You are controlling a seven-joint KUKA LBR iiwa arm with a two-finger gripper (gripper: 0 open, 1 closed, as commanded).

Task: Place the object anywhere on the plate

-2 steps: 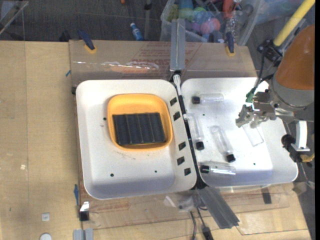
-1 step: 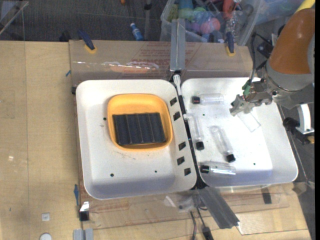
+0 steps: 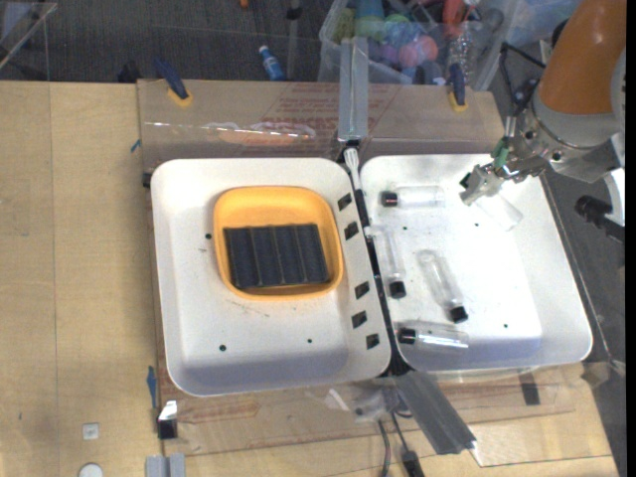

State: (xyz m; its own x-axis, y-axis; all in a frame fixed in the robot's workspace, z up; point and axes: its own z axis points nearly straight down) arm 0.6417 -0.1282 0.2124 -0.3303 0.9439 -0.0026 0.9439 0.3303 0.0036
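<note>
Where ribbed black slab (image 3: 276, 255) fills glossy orange plate (image 3: 278, 238), gripper (image 3: 484, 181) grip unreadable

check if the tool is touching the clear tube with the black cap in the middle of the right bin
Apart. The camera view shows the tool near the bin's far right, with bare white floor between it and the tube.

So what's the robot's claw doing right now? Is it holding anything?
Gripper: above the right bin; open or shut cannot be told.
</note>
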